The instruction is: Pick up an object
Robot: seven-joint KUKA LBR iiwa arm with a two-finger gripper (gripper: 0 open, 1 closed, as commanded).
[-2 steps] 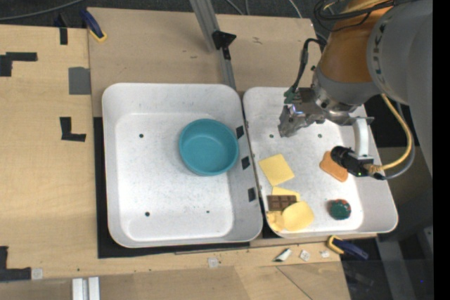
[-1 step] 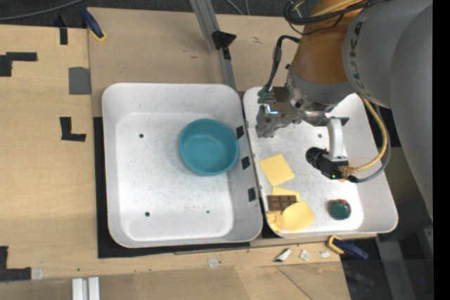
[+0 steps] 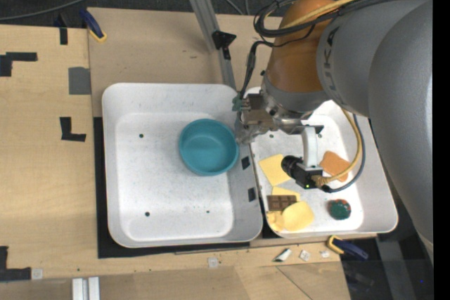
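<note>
A teal bowl point(image 3: 207, 146) stands upright in the left bin point(image 3: 133, 172), close to its right wall. My gripper point(image 3: 247, 124) hangs below the orange wrist band, over the divider between the two bins, right beside the bowl's upper right rim. Whether it touches the bowl I cannot tell. In the right bin point(image 3: 373, 214) lie a flat yellow slice point(image 3: 273, 168), a brown block point(image 3: 281, 204), a yellow lump point(image 3: 297, 216), an orange wedge point(image 3: 335, 163) and a small dark green ball point(image 3: 340, 209). The arm hides the upper part of the right bin.
A grey slanted pole point(image 3: 204, 17) rises behind the bins, with cables looping behind the arm. A blue and yellow clamp point(image 3: 93, 24) sits at the board's back left corner, and another clamp point(image 3: 344, 246) lies near the right bin's front edge.
</note>
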